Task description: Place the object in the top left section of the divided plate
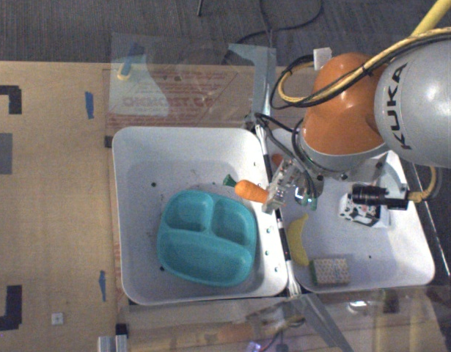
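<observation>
Arm (401, 101) cut off by the top and right edges. Right bin (423, 262) largely covered by the orange wrist band (342, 116); far rim hidden. Banana (298, 242) upper end tucked under the gripper (278, 195). Carrot (248, 190) right end lost against the fingers, possibly pinched there. Small patterned block (330, 270) too blurred to identify.

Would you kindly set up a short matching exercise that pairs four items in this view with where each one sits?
Items:
1. divided plate
2. carrot
3. banana
4. sponge

Places:
A. right bin, near its front edge
B. at the gripper, above the left bin's right side
C. flat in the left bin
D. right bin, along its left wall

Pairs: 1-C, 2-B, 3-D, 4-A
</observation>
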{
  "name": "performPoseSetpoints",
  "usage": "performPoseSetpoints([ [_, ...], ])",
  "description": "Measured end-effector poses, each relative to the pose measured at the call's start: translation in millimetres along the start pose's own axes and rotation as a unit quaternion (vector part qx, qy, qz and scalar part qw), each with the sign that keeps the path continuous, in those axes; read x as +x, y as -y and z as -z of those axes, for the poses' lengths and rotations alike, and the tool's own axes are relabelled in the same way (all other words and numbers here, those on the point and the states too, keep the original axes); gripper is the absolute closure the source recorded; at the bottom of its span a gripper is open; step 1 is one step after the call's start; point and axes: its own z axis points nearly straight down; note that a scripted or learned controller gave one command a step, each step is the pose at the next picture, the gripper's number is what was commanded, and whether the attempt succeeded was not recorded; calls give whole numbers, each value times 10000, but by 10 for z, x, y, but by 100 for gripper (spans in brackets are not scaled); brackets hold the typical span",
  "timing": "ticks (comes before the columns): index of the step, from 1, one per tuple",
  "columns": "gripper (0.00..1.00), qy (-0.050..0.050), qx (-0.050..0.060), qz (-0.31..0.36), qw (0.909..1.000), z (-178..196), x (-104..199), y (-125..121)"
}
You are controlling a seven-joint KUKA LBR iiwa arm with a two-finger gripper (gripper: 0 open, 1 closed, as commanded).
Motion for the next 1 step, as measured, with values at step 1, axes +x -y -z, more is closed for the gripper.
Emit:
performPoseSetpoints([
  [1,100,12,-5,437,9990,6,-846,-313],
])
